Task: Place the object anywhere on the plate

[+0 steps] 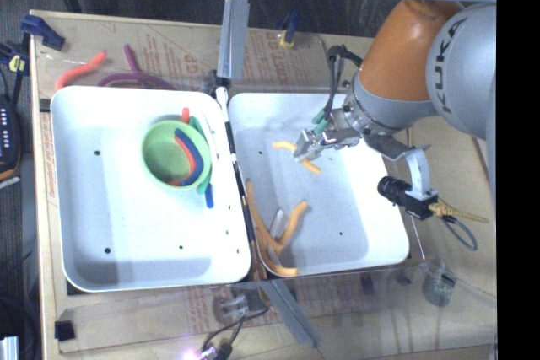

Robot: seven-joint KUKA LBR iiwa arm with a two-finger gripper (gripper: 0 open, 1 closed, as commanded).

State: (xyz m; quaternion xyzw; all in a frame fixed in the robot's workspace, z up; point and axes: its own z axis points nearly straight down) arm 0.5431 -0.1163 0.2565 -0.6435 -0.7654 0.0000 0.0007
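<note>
- As the view runs from its near edge, a pile of orange curved sticks (pixel 274 244) lies in the near-left corner of the right bin (pixel 371 244) on the desk (pixel 135 303).
- Mid-bin, the tool (pixel 310 144) hangs low over two small orange pieces (pixel 297 154); whether it is spread or pinching one, I cannot tell.
- Leftward, the green plate (pixel 160 156) sits in the left bin (pixel 93 223), already carrying coloured strips.
- Best practice, I judge: confirm a firm pinch, lift clear of the divider, release over the plate's centre.
</note>
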